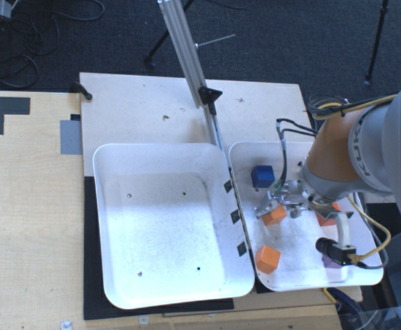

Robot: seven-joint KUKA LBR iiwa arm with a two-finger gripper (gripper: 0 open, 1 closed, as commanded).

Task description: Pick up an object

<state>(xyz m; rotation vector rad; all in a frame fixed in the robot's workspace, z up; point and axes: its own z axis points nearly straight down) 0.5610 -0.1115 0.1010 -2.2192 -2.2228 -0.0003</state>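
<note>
While the arm (pixel 344 153) reaches in from the right edge of the frame, we see its gripper (pixel 272 206) low over the right bin (pixel 303 282), in the bin's middle left part. An orange block (pixel 275 216) lies right at the gripper's tip, touching it or nearly so. From this slant we cannot tell how far the gripper is open, nor whether it has hold of the block. A blue cube (pixel 262 176) sits just above it in the frame, near the bin's upper left corner. A second orange block (pixel 268 258) rests apart, toward the lower left corner of the same bin. Another orange piece (pixel 326 219) peeks out from under the wrist, mostly hidden. The left bin (pixel 159 218) lies alongside, touching the right bin's edge. A metal post (pixel 186 53) slants from the top of the frame toward the spot where the bins meet.
</note>
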